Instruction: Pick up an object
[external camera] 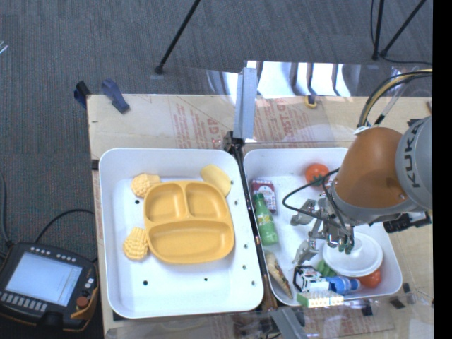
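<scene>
Your gripper (326, 240) sits low in the right bin (296, 162), just beside a white bowl (357, 254). I cannot tell its state. Nothing looks lifted yet; the pick remains.

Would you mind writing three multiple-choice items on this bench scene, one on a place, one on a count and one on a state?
1. Where does the yellow divided tray lie?
A. left bin
B. right bin
C. bare bench

2. How many compartments does that tray have?
A. two
B. three
C. five

3. How does the green bottle rest?
A. upright
B. lying on its side
C. held between the gripper's fingers

Answers:
1 A, it sits inside the left bin.
2 B, two small compartments sit above one large one.
3 B, it lies flat in the right bin near the left wall, apart from the gripper.
</scene>
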`<state>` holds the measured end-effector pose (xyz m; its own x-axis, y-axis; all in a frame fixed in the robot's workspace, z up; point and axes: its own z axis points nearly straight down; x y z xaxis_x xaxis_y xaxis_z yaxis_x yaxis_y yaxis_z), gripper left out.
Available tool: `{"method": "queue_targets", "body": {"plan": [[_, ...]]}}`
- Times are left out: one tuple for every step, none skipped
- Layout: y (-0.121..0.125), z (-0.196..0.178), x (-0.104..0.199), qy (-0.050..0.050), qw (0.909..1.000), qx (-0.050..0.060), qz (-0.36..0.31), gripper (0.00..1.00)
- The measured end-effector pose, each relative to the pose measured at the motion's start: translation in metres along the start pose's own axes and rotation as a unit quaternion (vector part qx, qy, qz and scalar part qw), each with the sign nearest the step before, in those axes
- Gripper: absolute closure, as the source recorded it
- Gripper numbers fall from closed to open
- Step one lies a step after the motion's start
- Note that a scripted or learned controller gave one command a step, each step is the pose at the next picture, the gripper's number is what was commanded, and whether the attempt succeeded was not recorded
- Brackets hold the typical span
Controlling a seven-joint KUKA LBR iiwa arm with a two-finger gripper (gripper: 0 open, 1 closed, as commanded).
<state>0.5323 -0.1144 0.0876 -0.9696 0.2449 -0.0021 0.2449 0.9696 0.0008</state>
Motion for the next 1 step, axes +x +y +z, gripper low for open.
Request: {"method": "queue_targets", "body": {"plan": [[-0.0304, 0.0006, 0.0202, 0.002, 0.9994, 0.000, 0.036, 0.00]]}}
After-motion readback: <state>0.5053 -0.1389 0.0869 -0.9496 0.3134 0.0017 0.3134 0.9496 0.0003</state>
